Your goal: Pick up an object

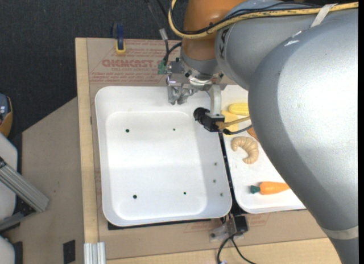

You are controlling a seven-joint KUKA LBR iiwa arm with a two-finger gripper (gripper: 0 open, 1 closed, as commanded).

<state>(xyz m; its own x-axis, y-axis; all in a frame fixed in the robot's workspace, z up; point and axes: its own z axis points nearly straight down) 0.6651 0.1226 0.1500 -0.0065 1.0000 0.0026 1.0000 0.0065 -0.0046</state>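
Frankly, the hand (pixel 181 95) hangs at twelve o'clock over the left bin (pixel 114 211), grip unclear; swing toward three o'clock, the croissant (pixel 246 149).

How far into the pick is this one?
Nothing looks picked yet. The gripper hangs at the far rim of the left bin, with nothing visible between its fingers. The croissant, carrot and yellow item lie in the right bin; reaching and grasping remain.

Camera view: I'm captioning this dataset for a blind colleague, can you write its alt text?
A grey robot arm's gripper hangs over the far edge of the left white bin. The right bin holds a toy croissant, a carrot and a yellow corn cob.
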